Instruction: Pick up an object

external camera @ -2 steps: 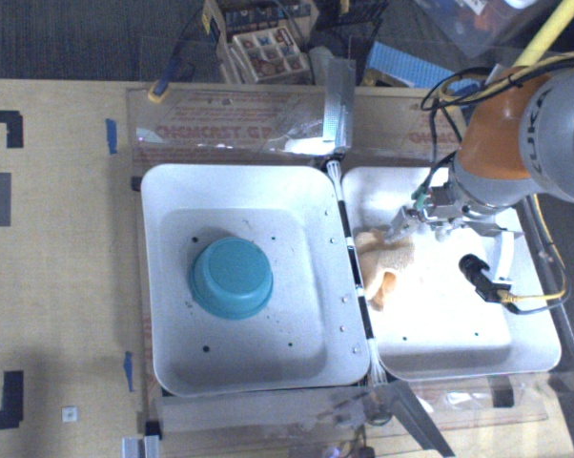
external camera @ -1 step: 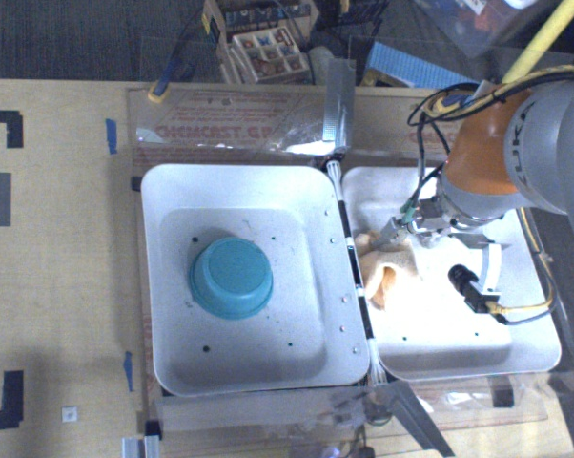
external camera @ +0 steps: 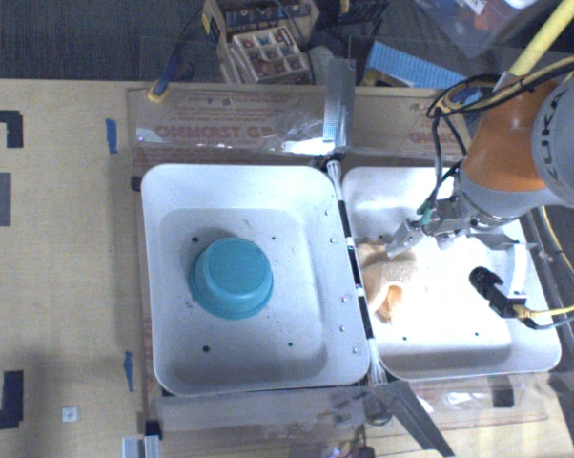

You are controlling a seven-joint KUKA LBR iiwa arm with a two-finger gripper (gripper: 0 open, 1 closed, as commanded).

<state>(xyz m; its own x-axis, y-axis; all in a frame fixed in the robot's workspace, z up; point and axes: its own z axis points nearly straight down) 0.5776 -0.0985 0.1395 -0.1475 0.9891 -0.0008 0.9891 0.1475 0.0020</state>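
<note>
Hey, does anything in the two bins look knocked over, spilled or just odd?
Only the blue bowl: it sits upside down, alone in the left bin. No spill shows. Pale objects in the right bin are too washed out to judge.

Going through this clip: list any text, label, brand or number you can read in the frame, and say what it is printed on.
"CHEMCAST GP": roughly this, in faint red print, on the plastic-wrapped sheet behind the bins; only partly legible.
"KUK": the visible part of the lettering on the arm near the right edge.
The boxed items at the top carry print too small and blurred to read.
</note>
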